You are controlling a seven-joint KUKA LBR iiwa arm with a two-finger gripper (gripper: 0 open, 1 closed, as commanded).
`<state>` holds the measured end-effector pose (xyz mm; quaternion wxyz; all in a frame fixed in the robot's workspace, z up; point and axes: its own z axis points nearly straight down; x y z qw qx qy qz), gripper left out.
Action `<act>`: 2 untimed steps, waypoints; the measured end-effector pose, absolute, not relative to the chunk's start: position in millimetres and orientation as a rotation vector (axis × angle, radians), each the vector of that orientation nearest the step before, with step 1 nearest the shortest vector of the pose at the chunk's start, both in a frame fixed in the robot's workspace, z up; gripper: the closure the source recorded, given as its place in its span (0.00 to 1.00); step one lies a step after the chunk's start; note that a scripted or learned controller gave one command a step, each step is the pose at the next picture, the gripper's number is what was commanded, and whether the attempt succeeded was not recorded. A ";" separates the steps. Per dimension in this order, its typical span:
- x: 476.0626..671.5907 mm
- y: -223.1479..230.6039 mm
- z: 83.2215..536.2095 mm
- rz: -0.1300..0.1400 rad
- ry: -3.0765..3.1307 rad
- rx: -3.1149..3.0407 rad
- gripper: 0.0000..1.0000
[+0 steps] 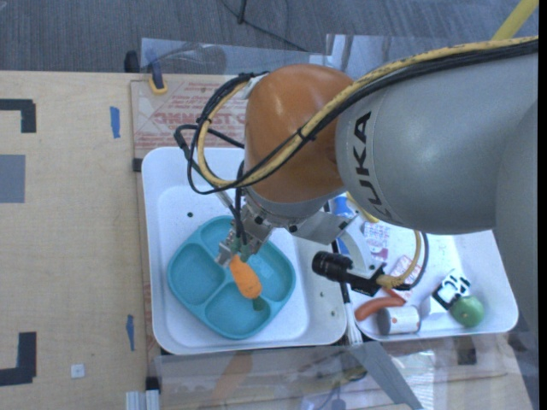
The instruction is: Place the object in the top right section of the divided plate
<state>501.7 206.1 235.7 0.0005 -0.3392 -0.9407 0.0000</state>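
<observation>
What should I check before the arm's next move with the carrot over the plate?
1. Carrot between pincer fingers: cannot tell; its top end sits right at the tips.
2. Carrot over the blue divided plate: ok.
3. Carrot in the top right section: cannot tell; it lies along a divider, near the plate's right side.
4. Plate flat inside the left bin: ok.
5. Cables away from the plate: ok; they loop above it.
6. Right bin items, red sausage and green ball, away from the plate: ok.
</observation>
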 end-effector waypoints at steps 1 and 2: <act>503.3 205.4 245.9 -0.005 -2.955 -1.071 1.00; 503.2 205.6 246.0 -0.005 -2.955 -1.070 0.00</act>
